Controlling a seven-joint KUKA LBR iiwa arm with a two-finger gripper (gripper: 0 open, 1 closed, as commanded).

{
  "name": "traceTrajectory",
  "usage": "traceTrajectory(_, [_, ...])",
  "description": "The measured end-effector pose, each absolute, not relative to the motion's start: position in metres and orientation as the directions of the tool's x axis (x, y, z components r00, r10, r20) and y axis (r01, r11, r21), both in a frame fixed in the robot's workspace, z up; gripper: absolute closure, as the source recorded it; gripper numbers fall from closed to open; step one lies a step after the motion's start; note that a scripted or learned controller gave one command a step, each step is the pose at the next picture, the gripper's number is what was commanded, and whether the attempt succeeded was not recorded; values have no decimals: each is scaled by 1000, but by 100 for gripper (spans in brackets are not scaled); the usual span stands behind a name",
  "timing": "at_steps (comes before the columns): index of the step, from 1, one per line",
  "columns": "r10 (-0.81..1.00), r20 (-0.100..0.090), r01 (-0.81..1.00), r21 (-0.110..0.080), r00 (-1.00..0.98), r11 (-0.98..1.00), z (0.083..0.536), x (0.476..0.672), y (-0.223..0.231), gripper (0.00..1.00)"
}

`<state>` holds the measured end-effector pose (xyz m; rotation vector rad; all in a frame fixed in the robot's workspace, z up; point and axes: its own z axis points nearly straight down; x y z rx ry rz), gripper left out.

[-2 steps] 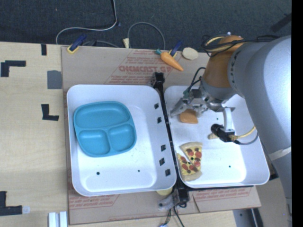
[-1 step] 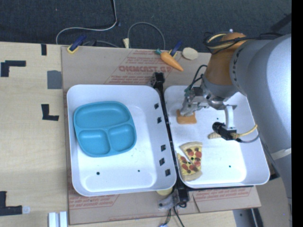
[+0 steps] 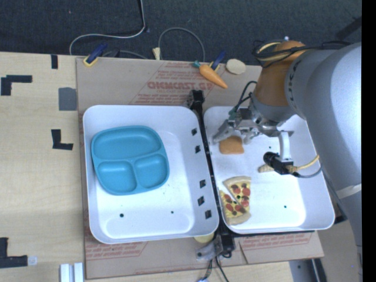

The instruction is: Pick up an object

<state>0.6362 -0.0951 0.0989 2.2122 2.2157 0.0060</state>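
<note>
Here, the arm reaches from the right into the right bin, its pincer low at the bin's far-left part, just above a tan bun. Whether the pincer is open or closed cannot be told. A pizza slice lies nearer, by the divider. The left bin carries a blue tray. Beyond the bins, a carrot rests on the counter.

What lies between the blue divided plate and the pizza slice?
In the camera view, bare white bin floor, then the black divider where the two bins meet, lies between the blue divided plate and the pizza slice.
</note>
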Motion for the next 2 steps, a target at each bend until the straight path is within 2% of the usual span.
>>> traceTrajectory(1, [1000, -4, 1000, 9, -2, 2, 109, 636, -95, 100])
traceTrajectory(2, [1000, -4, 1000, 9, -2, 2, 108, 636, -95, 0])
